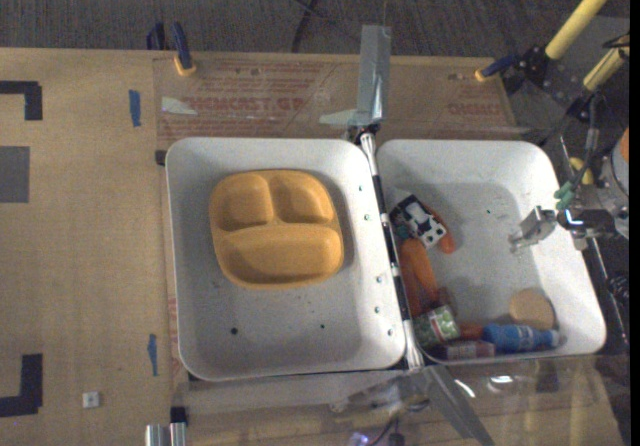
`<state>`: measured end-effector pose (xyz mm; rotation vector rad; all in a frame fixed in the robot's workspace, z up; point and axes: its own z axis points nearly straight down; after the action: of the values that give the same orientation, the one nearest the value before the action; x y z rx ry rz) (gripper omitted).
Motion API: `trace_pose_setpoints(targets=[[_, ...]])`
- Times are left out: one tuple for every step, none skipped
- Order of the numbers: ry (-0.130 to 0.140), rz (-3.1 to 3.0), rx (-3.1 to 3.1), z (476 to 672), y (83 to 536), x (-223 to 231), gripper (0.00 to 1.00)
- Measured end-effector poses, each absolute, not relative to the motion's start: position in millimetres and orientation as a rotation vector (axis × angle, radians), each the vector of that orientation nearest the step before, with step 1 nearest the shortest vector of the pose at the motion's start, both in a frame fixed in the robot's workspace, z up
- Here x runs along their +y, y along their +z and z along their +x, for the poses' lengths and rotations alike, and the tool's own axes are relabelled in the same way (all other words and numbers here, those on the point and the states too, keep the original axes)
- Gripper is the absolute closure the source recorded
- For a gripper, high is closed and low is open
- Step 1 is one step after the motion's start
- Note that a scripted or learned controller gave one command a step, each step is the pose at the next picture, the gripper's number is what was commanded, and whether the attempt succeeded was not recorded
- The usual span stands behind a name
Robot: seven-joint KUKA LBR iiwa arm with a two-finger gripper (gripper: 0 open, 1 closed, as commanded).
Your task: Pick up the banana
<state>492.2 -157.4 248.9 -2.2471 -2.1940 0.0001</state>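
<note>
My gripper (534, 227) hangs over the right side of the right bin (480, 166), reaching in from the right edge, with nothing visibly between its tips. Along the right bin's left wall lies a long orange item (418, 272), with a black-and-white object (420, 219) just above it. I cannot pick out a clearly yellow banana shape among these things. The gripper is well apart from them, to their right.
A green can (437, 322), a blue bottle (520, 337) and a tan round piece (532, 307) lie along the right bin's front. The left bin (190, 264) holds a yellow divided plate (277, 227). Yellow poles (590, 4) stand at the back right.
</note>
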Motion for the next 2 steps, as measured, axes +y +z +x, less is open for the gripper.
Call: trace_pose_setpoints(targets=[[0.003,-2.598,-1.761,487.2,109.1,-104.2,0.00],[0.003,-2.600,-1.757,487.1,118.2,-104.8,1.00]])
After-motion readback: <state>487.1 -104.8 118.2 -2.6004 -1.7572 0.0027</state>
